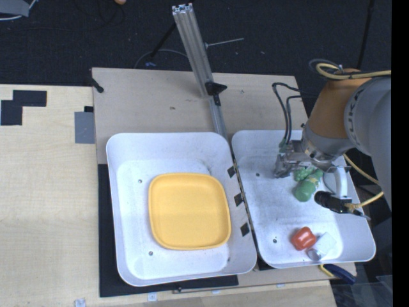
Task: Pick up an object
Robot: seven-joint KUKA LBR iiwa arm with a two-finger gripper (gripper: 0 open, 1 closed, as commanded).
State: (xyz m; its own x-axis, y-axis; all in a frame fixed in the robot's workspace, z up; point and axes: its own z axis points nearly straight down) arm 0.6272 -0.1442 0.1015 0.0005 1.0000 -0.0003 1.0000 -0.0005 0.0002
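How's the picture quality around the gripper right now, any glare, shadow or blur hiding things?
Camera view: even lighting, mild glare on the white bins; the gripper sits in soft focus beside the green object, its fingers too small to read; the red object and yellow plate show clearly.

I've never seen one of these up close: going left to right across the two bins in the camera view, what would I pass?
Square yellow plastic plate → arm's tool → small red object.
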